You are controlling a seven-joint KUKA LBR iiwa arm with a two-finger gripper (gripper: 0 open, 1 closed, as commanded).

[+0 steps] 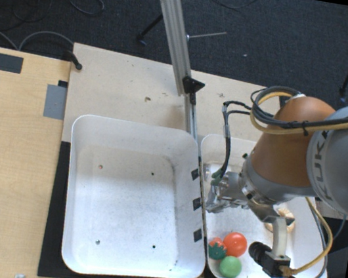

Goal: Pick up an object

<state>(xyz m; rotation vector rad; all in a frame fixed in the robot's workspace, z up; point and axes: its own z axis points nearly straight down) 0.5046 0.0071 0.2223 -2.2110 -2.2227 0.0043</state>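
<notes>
two-finger metal gripper [216,199] right of centre, finger state cannot be told | round orange-red ball [235,243] seen lower right, apart

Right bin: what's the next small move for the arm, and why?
Probably shift the end effector toward the view's bottom, over the red ball, then descend. It sits at the right bin's left wall, above the cluster of red ball, green ball and a small red-green object.
</notes>
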